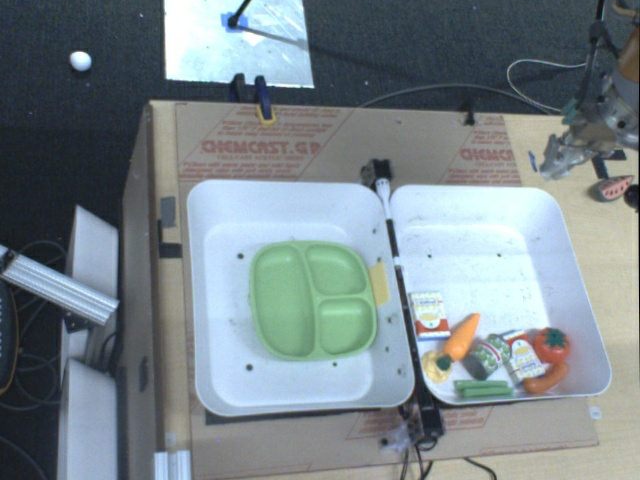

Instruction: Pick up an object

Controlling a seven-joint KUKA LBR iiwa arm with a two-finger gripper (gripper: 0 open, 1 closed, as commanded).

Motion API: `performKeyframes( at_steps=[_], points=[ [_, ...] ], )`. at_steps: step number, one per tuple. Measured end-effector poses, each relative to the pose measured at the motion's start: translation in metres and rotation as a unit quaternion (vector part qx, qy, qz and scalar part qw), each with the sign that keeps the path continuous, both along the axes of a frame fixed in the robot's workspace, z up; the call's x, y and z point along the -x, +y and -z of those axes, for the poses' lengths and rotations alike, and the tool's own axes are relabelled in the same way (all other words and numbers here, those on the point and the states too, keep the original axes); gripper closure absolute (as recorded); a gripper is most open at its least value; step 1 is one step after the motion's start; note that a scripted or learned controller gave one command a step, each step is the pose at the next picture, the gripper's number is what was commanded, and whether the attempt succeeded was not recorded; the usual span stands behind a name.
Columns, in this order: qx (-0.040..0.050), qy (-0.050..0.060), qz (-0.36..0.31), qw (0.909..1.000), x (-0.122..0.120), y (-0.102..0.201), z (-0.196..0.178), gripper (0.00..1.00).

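While the gripper hangs at the upper right of the frame, beyond the far rim of the right bin, it has nothing in its grasp; whether it is open cannot be told at this size. Left bin: a green divided plate lies flat at its centre, with a small yellow piece just beside the plate's right edge. Right bin, lower part of the frame: a small carton, an orange carrot, a red tomato, a green bar and other packets clustered together, several touching. All objects rest well apart from the gripper.
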State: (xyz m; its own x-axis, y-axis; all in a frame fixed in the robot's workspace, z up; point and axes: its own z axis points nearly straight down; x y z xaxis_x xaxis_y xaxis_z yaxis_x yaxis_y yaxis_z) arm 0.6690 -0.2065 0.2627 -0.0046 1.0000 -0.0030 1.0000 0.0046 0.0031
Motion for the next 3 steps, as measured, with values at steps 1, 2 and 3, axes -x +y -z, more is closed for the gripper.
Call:
performKeyframes(
  at_steps=[1,2,3],
  points=[
    [0.0001,0.000,0.000,1.0000,0.000,0.000,0.000,0.00],
    [-0.0017,0.002,0.001,1.0000,0.043,0.000,0.126,0.00],
    [-0.0016,0.002,0.002,1.0000,0.128,0.000,0.179,0.00]
  ],
)
